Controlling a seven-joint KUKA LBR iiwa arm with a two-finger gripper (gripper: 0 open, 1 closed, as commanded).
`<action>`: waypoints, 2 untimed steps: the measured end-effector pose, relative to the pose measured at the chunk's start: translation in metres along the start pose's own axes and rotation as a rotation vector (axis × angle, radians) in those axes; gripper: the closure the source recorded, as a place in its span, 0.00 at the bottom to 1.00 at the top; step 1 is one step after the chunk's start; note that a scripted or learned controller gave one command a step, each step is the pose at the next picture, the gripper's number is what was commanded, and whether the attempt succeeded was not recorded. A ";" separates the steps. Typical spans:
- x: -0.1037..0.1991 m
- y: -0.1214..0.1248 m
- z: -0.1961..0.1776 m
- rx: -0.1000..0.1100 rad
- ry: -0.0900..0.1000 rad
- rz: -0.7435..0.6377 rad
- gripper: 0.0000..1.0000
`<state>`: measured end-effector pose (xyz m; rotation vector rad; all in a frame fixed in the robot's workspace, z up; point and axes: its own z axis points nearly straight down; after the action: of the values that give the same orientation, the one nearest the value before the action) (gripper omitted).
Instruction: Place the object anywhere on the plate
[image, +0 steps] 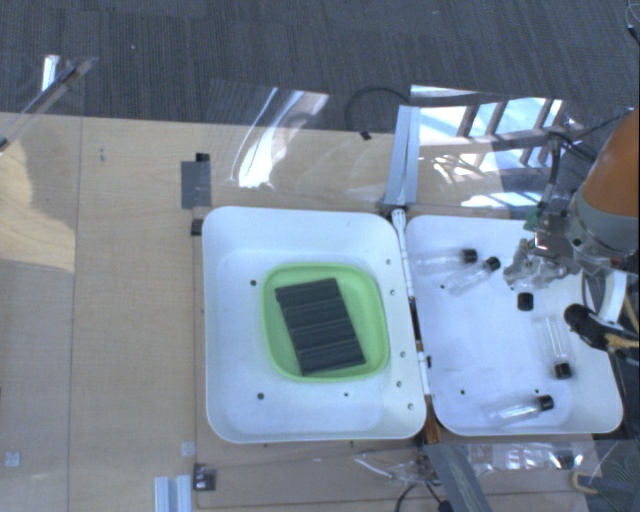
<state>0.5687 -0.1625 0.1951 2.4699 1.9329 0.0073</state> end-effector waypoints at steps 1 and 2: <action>0.099 -0.025 0.010 0.004 0.001 -0.037 1.00; 0.177 -0.059 -0.028 0.000 0.002 -0.247 1.00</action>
<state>0.5539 0.0232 0.2226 2.2133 2.2234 0.0091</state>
